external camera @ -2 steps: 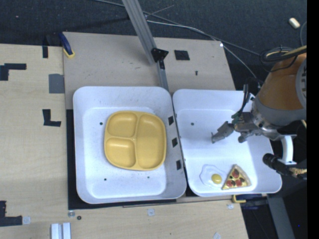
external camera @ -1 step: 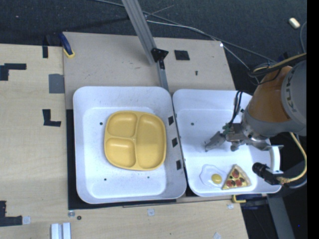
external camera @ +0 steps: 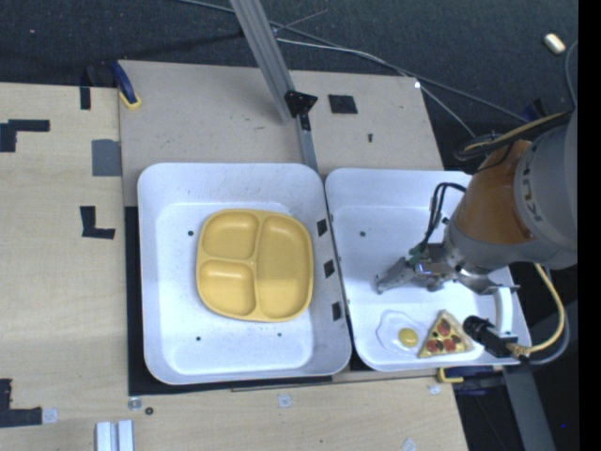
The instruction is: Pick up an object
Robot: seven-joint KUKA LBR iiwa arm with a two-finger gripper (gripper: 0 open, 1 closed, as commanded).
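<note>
In the right bin [external camera: 385,200], a toy fried egg [external camera: 402,334] and a toy pizza slice [external camera: 443,336] lie side by side near the front edge. My gripper [external camera: 387,278] is low inside this bin, pointing left, just above and behind the egg. Nothing is visibly held in it. The grey arm with its orange band [external camera: 488,205] comes in over the bin's right side. A yellow divided plate [external camera: 254,264] lies in the middle of the left bin [external camera: 155,252].
A slanted metal pole [external camera: 272,50] rises behind the bins and meets the bench near their shared wall. Cables [external camera: 441,209] hang off the wrist over the right bin. A black fitting [external camera: 484,332] on the arm sits next to the pizza slice.
</note>
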